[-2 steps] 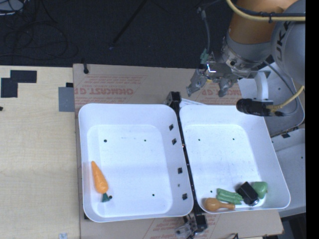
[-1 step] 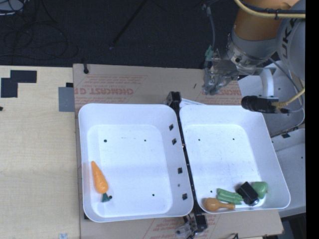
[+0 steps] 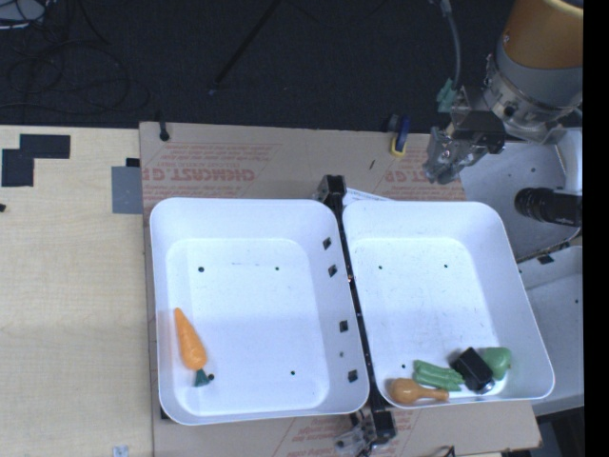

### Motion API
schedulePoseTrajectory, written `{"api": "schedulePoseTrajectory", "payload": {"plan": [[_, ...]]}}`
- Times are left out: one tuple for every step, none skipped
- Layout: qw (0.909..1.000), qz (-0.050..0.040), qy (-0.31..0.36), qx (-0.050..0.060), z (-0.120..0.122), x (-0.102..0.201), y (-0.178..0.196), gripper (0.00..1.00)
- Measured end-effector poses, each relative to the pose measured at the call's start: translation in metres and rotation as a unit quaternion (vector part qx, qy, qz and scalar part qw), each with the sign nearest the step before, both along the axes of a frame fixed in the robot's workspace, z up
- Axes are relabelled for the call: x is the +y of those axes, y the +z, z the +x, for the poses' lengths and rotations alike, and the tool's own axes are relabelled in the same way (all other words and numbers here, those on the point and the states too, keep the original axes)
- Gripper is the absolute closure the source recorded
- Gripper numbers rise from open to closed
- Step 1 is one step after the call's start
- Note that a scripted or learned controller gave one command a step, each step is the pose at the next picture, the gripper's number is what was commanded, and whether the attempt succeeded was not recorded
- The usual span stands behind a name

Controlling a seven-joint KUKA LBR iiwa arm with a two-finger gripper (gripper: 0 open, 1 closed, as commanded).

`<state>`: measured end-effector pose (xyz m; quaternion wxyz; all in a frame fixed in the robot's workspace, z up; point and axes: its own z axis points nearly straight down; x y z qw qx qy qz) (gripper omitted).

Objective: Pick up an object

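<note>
Seen from above: gripper point(image 3: 445, 165) up high past the far edge of the right bin point(image 3: 514, 255), carrying nothing, likely waiting to pick a target. Cannot tell how the jaws stand.

Bunched in that bin's near corner: black block point(image 3: 473, 368) on green veggies point(image 3: 440, 375), tan pear shape point(image 3: 415, 391) beside. Over in the left bin point(image 3: 162, 255), an orange carrot point(image 3: 189, 341), alone, easier to grab.

The arm point(image 3: 538, 60) is a chunky grey thing with an orange band up top, a silvery ringed wrist, a black cable looping alongside, and a small dark metal gripper point(image 3: 445, 165) on the end.
</note>
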<state>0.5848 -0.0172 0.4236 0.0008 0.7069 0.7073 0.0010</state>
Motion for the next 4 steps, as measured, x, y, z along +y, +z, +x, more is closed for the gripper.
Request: {"api": "schedulePoseTrajectory", "payload": {"plan": [[1.0, -0.0007, -0.002, 0.007, 0.014, -0.025, -0.112, 1.0], [1.0, 0.0001, 0.001, 0.001, -0.015, 0.0, -0.062, 1.0], [1.0, 0.0003, 0.003, 0.0, -0.041, 0.073, -0.008, 1.0], [1.0, 0.002, 0.003, -0.005, -0.072, 0.124, 0.122, 1.0]]}}
